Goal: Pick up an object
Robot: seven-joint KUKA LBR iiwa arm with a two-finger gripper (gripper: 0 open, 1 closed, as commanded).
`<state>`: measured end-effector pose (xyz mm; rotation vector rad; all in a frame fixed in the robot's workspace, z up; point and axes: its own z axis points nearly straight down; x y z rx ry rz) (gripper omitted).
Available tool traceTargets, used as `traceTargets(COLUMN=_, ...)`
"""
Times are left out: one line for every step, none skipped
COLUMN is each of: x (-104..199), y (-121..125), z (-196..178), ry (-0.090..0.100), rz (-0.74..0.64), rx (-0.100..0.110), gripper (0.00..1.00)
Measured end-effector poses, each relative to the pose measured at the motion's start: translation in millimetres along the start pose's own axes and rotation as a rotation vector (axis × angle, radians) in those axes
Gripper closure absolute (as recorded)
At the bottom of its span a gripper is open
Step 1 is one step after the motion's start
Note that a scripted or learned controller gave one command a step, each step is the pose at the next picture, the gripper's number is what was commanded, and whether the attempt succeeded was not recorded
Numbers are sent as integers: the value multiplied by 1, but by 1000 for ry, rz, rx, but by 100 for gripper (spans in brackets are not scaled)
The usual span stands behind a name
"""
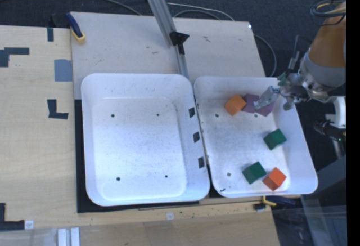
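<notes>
Five small blocks are lying in the right bin (292,126), and one of them is hard to make out: a purple block (254,101) in the upper part of that bin is being partly covered by the gripper (264,99), so its outline is showing only in pieces to either side of the metal. Whether the fingers are apart or closed on that block cannot be told, since they are blurring into the purple behind them. Just to the left of it, touching or nearly touching, an orange block (235,104) is sitting tilted. Lower down, a green block (274,139) is resting near the bin's right wall, and at the bottom a second green block (254,172) is lying just beside a second orange block (274,178), the two close together in the lower right corner. The arm (326,53) is reaching in from the right edge of the frame, its orange band at the upper right being cut off by the frame's edge, and its grey wrist is angling down and leftward over the bin's upper right rim. The left bin (90,126) is sitting alongside, its rim meeting the right bin's along the middle of the frame. A slanted metal pole (160,5) is running from the top centre down toward the gap between the bins.
</notes>
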<state>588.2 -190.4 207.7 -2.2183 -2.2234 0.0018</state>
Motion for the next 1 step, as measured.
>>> traceTargets(x=19, y=43, z=86, ry=1, rz=-2, rx=5, gripper=0)
